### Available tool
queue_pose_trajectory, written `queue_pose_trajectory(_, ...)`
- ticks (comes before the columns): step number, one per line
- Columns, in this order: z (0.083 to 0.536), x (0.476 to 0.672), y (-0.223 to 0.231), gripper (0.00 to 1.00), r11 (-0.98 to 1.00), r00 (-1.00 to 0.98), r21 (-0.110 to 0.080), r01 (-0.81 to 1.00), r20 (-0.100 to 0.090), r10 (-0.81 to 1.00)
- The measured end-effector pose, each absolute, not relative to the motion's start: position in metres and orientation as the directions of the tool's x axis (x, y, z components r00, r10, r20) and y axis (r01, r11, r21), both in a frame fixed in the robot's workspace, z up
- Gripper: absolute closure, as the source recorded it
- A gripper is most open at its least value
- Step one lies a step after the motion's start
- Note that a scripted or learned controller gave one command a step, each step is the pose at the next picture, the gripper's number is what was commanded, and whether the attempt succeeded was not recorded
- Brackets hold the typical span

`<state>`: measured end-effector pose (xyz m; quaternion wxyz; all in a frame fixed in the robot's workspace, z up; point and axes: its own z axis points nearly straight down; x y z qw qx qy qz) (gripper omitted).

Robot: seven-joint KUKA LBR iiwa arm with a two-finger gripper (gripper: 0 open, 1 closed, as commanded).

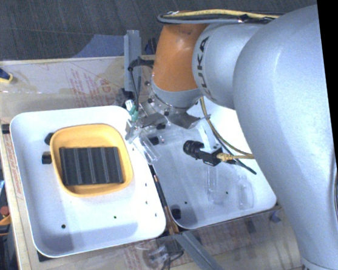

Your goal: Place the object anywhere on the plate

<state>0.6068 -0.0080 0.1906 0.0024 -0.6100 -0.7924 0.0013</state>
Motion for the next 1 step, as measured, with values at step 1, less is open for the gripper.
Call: queue_pose_trajectory(1,0.1907,0.6069,-0.0081,0.00,0.256,-0.256,-0.005,0.967,0.002,0.967)
